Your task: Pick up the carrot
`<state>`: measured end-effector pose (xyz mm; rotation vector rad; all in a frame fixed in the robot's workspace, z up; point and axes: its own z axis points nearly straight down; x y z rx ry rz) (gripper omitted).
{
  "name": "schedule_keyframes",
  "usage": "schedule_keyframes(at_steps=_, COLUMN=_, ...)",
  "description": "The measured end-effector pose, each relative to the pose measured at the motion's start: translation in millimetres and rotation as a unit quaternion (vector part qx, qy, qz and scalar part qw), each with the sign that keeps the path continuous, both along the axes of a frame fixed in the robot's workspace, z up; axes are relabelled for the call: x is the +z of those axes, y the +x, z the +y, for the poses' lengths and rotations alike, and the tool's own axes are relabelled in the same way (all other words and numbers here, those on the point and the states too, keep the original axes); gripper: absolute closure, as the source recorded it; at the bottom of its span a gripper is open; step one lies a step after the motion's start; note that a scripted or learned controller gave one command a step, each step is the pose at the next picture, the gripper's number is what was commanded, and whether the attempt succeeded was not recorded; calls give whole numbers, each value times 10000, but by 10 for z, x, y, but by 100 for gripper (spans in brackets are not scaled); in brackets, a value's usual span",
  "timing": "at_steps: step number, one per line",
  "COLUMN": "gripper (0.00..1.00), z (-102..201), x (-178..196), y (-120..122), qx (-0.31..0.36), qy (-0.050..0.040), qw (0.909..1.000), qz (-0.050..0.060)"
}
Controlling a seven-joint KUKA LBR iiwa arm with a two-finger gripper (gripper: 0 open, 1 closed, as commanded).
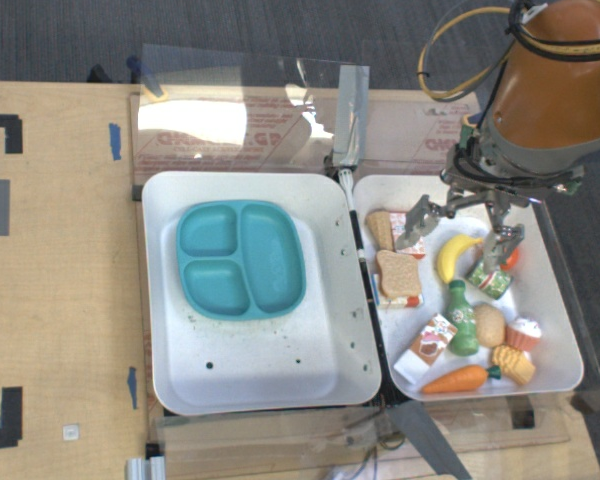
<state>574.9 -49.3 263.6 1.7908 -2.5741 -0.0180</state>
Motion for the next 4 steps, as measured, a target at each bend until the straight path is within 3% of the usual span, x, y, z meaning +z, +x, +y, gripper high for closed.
schedule_keyframes(at_steps=1, gripper=0, z=129, x=-767, y=-745, qx=-2039, qy=-33, qw=9790, qz=-32)
schedule_keyframes(at_steps=2, gripper=0, z=760, x=-787, y=-884, qx=-2411, qy=-27, qw=9705, qz=-51)
schedule_keyframes(at_steps=3, gripper=0, z=115, x=-787, y=-881, qx=-1408, qy=-29, qw=9900, qz=-77)
schedule_keyframes(at_steps=4, gripper=0, z=688, x=-686, y=-937, qx=-4620, qy=-35, qw=8868, qz=-57)
